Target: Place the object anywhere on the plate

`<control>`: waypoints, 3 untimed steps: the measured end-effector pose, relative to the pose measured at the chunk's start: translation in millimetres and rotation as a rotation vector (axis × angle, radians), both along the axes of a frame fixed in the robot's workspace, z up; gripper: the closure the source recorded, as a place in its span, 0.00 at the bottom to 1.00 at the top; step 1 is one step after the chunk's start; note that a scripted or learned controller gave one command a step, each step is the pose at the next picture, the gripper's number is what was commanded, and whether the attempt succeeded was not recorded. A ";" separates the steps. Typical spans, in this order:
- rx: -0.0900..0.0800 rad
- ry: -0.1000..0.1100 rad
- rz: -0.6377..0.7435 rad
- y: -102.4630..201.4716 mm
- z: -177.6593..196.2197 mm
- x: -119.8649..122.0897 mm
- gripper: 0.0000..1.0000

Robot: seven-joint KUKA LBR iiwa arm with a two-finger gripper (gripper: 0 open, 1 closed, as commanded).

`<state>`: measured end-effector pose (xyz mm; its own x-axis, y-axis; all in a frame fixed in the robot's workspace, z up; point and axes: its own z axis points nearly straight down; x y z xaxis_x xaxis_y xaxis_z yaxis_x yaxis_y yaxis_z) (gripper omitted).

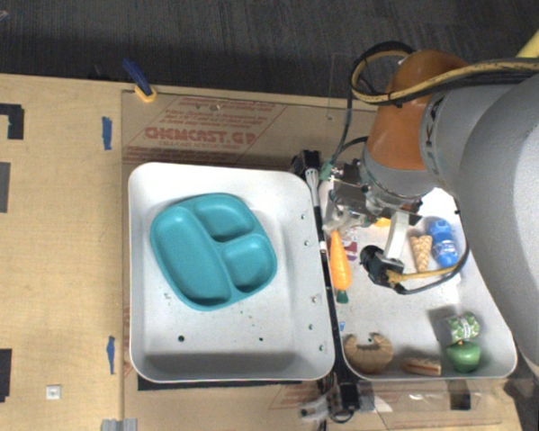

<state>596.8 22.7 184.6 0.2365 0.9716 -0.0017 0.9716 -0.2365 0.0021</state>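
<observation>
A teal plate (215, 249) with three compartments lies in the left white bin (155, 339), with nothing on it. An orange toy carrot (339, 263) with a green tip lies along the left wall of the right bin (427, 308). My gripper (342, 216) hangs low over the carrot's far end, at the inner edge of the right bin. Its housing hides whatever is under it.
The right bin also holds a waffle cone (421, 252), a blue item (442, 242), a green apple (465, 357), a green and white piece (463, 327), a brown bun (370, 351) and a small brown stick (421, 364). The bins' shared wall runs between the carrot and the plate.
</observation>
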 end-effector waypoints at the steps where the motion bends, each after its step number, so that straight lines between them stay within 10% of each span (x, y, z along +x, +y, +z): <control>1: 0.000 0.001 -0.001 -0.2 -0.2 -0.2 0.00; 2: 0.002 0.005 0.060 -25.0 -0.4 -49.2 0.00; 3: 0.004 0.007 -0.232 62.5 19.1 -92.5 0.00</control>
